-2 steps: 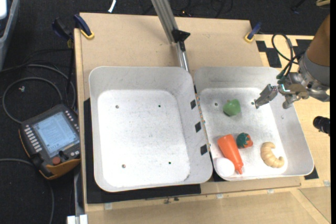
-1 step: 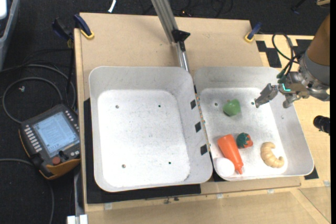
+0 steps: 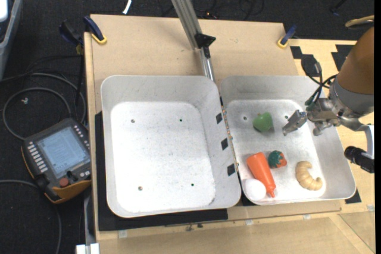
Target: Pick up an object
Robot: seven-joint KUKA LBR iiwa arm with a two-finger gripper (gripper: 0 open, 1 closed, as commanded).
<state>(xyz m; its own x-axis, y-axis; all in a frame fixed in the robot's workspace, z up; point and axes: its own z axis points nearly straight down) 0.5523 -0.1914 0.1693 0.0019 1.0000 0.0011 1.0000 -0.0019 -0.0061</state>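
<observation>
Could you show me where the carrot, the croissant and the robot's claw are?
carrot (image 3: pixel 262 171), camera view, middle of its orange body.
croissant (image 3: pixel 308 176), camera view, middle of its curved back.
claw (image 3: pixel 293 123), camera view, by its fingertips.

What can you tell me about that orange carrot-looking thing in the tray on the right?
The toy carrot is a smooth orange cone, plastic by its look, lying flat near the front of the right bin. Its narrow end points to the front edge, next to a white ball. A small green and red toy lies right beside it.
</observation>
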